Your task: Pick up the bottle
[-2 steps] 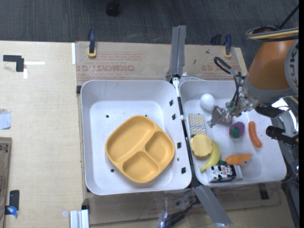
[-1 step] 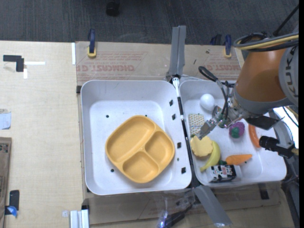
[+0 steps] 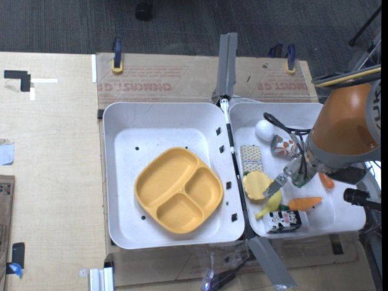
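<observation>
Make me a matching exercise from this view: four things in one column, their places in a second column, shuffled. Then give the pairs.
1. yellow divided plate
2. orange carrot
3. white egg-shaped ball
4. blue clamp

A. far end of the right bin
B. on the cardboard behind the bins
C. left bin
D. near end of the right bin

Pairs: 1-C, 2-D, 3-A, 4-B

Grey arm (image 3: 364, 111), broad orange band, seemingly black cable.
</observation>
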Controlling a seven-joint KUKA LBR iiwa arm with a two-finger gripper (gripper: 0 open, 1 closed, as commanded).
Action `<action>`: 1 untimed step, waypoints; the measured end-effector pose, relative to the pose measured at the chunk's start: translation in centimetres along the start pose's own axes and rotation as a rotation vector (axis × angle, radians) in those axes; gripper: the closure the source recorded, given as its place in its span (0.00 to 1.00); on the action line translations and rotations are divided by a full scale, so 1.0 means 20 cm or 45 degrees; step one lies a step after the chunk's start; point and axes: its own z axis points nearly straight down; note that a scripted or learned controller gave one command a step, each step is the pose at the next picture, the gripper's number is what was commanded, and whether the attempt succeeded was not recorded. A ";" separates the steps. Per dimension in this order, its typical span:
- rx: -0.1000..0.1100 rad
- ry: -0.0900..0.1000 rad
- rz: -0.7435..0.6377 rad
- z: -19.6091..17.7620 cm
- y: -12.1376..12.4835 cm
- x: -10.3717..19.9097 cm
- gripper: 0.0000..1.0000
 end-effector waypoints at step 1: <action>-0.002 -0.005 0.048 -0.52 -0.14 -0.46 0.00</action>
